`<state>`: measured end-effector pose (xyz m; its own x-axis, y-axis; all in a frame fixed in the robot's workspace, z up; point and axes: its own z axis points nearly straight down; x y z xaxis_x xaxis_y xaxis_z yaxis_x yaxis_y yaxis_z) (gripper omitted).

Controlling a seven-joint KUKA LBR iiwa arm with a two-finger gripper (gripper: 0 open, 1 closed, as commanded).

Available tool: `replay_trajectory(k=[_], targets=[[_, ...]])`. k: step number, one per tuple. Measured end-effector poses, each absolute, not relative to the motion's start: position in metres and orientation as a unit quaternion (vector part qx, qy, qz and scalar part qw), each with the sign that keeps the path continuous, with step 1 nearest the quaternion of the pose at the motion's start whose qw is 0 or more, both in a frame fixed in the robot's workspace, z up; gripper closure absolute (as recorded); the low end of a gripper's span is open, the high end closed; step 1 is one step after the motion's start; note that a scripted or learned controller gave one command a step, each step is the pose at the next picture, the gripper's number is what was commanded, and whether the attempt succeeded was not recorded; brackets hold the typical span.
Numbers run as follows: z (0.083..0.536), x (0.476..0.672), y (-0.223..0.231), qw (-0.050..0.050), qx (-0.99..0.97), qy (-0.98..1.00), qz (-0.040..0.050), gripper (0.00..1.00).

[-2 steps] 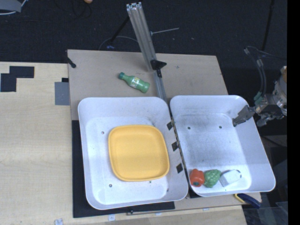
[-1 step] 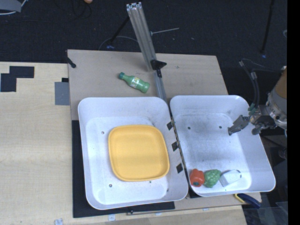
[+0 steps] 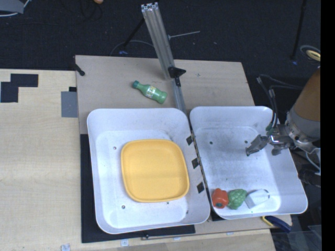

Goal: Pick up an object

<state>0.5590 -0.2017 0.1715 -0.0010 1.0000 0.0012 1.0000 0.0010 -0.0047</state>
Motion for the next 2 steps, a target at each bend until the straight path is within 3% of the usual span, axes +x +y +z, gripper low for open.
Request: replay_trajectory(k=[1,2], targets=[[0.109,0.556,-0.204,0.002,-0.707,-0.707,0.0013,0.0],[0.122,0.557,-0.206,0.0,-0.708,-0.707,0.0004,1.0]])
